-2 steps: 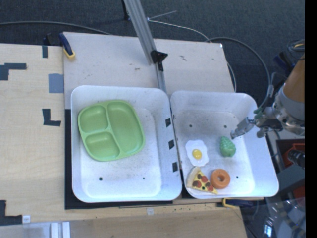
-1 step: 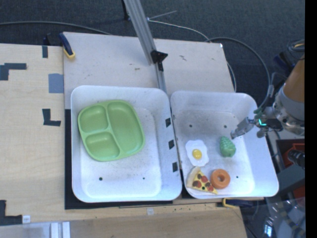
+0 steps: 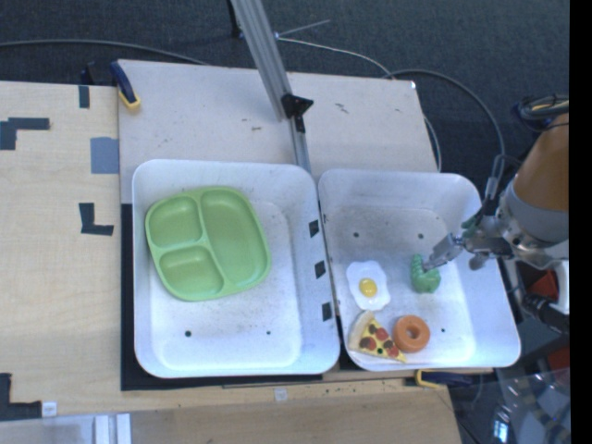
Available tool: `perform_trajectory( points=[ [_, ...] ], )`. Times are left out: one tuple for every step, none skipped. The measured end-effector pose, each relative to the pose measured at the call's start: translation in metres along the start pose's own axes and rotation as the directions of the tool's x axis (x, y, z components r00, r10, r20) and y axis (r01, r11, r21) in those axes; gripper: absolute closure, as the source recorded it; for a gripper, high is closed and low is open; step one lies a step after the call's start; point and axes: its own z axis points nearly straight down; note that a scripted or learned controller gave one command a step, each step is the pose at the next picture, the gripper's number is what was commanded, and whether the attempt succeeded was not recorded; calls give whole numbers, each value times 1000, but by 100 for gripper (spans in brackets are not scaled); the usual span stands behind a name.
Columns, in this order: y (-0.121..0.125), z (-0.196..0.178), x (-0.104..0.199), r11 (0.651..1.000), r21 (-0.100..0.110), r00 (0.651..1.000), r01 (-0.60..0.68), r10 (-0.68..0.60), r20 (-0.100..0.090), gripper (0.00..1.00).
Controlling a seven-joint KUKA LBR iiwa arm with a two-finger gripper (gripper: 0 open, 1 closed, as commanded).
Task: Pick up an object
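**Trainee:** How do the jaws stand?

**Operator:** I read the two-finger gripper [image 3: 442, 253] as just right of and above the small green lumpy toy [image 3: 425, 275], its tip right at the toy's top. I cannot tell whether the jaws are wide or narrow, nor whether they touch it; the detail is too fine.

**Trainee:** So how far along is the pick?

**Operator:** By my judgement, not yet done. The green toy sits on the floor of the right-hand shallow white bin [image 3: 388, 192], and nothing appears lifted. Closing and raising remain.

**Trainee:** What lies around the toy?

**Operator:** Left of it, a white-and-yellow fried-egg toy [image 3: 368, 286]; below it, a brown ring doughnut toy [image 3: 412, 333]; below-left, a pizza-slice toy [image 3: 375, 337]. Well to its left, the light-green three-compartment plastic plate [image 3: 206, 241] rests in the left-hand white bin [image 3: 148, 340].

**Trainee:** And the arm?

**Operator:** The grey arm with its orange band [image 3: 548, 169] enters from right of the toy and slants down-left toward it.
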Motion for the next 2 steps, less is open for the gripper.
perform_trajectory(
  points=[
    [-10, 51, 5, 1000, 2, 1000, 0, 0, -2, 0],
    [-10, 97, 5, 1000, -6, 1000, 0, 0, 2, 0]
  ],
)
